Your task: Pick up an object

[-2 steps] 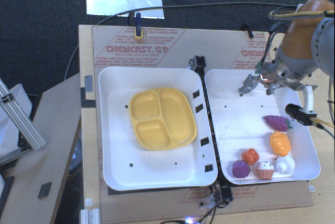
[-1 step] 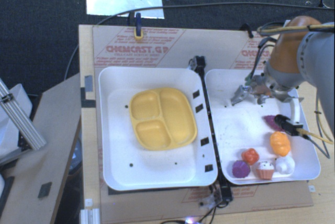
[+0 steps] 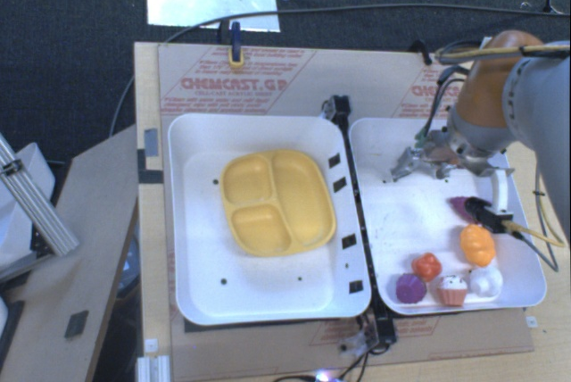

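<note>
five toys (image 3: 453, 276) lie near the pincer (image 3: 400, 170).

Bench (image 3: 152, 193) w/ 2 white bins (image 3: 192, 282) side by side.

Dark carpet floor (image 3: 71, 23) surrounds the wooden bench (image 3: 294, 72).

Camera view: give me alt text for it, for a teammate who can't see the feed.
A grey arm's gripper hangs over the right bin, apart from the small toys along its near edge: an orange one, a red one, a purple one and a cupcake. The left bin holds a yellow divided tray.
</note>
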Robot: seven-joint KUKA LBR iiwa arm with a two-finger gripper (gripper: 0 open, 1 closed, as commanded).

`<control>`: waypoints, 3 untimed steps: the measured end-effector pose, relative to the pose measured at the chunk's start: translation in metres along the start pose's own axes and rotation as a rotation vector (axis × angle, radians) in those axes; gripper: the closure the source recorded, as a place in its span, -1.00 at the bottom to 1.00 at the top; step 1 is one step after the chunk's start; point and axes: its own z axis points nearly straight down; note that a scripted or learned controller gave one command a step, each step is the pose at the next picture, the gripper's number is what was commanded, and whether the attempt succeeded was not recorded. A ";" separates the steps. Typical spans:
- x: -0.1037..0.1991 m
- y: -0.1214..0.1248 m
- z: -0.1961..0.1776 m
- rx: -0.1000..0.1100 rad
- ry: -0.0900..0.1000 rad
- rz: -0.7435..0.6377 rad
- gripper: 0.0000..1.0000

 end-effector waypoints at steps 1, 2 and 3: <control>0.000 0.001 -0.012 -0.004 0.000 0.000 1.00; 0.001 -0.005 -0.060 -0.004 0.000 0.002 1.00; 0.003 0.006 -0.108 -0.006 -0.001 -0.003 1.00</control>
